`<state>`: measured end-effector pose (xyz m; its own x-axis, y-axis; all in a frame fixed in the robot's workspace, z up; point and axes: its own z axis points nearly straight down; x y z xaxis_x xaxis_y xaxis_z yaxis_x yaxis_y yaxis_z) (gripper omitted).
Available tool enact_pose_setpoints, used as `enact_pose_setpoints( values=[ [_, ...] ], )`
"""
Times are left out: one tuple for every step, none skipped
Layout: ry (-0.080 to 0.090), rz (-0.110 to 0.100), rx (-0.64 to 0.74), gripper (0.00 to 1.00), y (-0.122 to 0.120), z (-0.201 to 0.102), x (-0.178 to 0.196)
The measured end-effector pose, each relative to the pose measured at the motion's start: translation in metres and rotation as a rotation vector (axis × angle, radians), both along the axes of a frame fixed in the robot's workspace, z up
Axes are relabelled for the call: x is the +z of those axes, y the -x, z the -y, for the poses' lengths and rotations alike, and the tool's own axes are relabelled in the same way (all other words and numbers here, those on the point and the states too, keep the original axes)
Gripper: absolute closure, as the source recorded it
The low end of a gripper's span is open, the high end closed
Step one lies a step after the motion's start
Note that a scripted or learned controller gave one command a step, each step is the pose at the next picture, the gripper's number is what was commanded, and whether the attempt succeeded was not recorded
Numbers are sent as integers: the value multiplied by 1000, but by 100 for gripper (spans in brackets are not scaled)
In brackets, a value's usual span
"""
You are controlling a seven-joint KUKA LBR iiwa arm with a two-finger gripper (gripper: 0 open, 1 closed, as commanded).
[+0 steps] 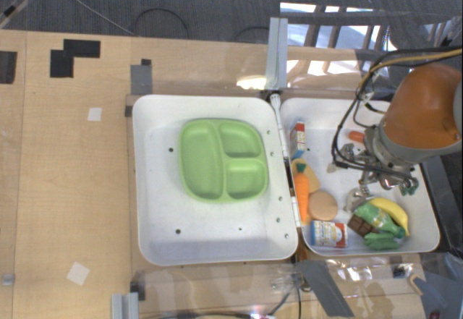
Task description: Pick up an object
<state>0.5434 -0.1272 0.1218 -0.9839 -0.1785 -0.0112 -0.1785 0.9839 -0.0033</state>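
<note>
Gripper (pixel 359 193): low in right bin (pixel 434 238), fingers look spread, nothing between them
Banana (pixel 391 212): right beside gripper, bin's near corner
Carrot (pixel 303 191): along divider
Green plate (pixel 222 159): left bin (pixel 155 238)

gripper (pixel 359 193) partly hidden under wrist

A yellow banana (pixel 391 211) lies at the right bin's near right, touching a green vegetable (pixel 381 238) and a dark brown block (pixel 362 224). A tan round bun (pixel 323 205) sits beside an orange carrot (pixel 304 184), with a small carton (pixel 327 234) nearer and a red-capped bottle (pixel 297 138) farther back.
</note>
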Motion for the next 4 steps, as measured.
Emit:
enact_pose_setpoints(
  values=[
    [0, 0, -127, 0, -56, 72, 3],
    [-2, 2, -150, 0, -111, 77, -34],
    [-2, -7, -197, 0, -123, 65, -34],
    [-1, 12, -194, 100, -127, 64, -19]
  ],
)
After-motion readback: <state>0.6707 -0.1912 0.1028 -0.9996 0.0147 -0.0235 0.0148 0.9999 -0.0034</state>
